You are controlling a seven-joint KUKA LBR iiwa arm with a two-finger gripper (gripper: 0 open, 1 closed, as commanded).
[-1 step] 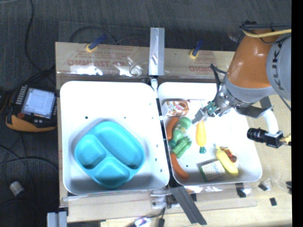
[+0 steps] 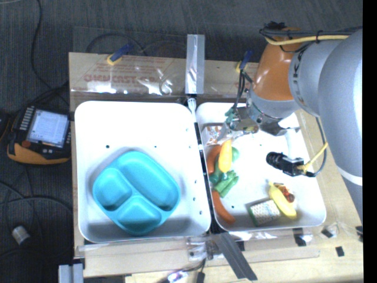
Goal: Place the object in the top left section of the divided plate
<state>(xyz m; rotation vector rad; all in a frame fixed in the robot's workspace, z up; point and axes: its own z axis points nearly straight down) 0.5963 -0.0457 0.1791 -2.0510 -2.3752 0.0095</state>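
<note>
Claw (image 2: 238, 122) fingers obscured under wrist; arm (image 2: 330, 69) cropped at right edge

Camera view, single, fixed: you look down on the bench (image 2: 135, 75) from above, at a slant, from far enough off that both white bins fit whole. Left bin (image 2: 94, 119) sits left of centre; right bin (image 2: 306, 208) sits right of centre. The bench's far edge lies toward your top, its near edge toward your bottom. Dark floor (image 2: 35, 40) borders the bench above and to the left. The arm (image 2: 330, 81) enters from your right, large and close to the lens.
</note>
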